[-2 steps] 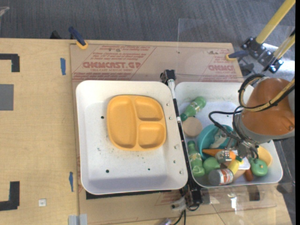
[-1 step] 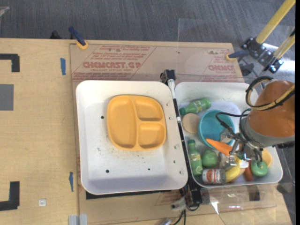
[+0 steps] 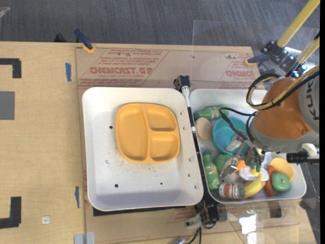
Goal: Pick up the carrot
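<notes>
My gripper is low in the right bin, in the middle of a pile of toy food. A small orange piece that looks like part of the carrot shows right at the gripper's tip. The gripper and the clutter cover the rest of it. Whether the gripper has hold of it cannot be told. The orange-banded wrist hangs over the bin's right half and hides what lies under it.
Around the gripper lie a blue bowl, a green bottle, a red-labelled can, a banana, a green and red fruit and a beige egg shape. The left bin holds a yellow divided plate.
</notes>
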Robot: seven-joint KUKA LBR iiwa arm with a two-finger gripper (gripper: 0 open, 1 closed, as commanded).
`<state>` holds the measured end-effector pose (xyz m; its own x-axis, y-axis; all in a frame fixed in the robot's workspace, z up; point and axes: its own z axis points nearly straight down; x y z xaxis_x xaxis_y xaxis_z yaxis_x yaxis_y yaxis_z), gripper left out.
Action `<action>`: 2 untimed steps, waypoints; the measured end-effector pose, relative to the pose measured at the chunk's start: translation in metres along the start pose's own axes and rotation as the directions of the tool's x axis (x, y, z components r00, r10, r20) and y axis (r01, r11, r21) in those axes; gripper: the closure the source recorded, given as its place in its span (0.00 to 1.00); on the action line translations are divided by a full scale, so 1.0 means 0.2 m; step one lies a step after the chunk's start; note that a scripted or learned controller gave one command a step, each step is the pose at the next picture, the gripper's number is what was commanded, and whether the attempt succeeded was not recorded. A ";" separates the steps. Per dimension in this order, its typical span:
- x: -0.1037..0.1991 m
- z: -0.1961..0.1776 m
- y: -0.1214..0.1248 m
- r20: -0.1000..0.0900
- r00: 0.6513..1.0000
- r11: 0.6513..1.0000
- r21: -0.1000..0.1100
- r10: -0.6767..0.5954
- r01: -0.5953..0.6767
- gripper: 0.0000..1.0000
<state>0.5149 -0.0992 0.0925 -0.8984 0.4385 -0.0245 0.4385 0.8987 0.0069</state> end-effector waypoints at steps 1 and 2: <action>0.12 0.00 -0.08 0.003 0.938 0.938 0.002 0.346 -0.346 0.00; 0.09 -0.07 -0.07 0.022 0.938 0.938 -0.009 0.346 -0.345 1.00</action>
<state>0.4929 -0.1047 0.1066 -0.6907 0.7218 -0.0430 0.7216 0.6919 0.0236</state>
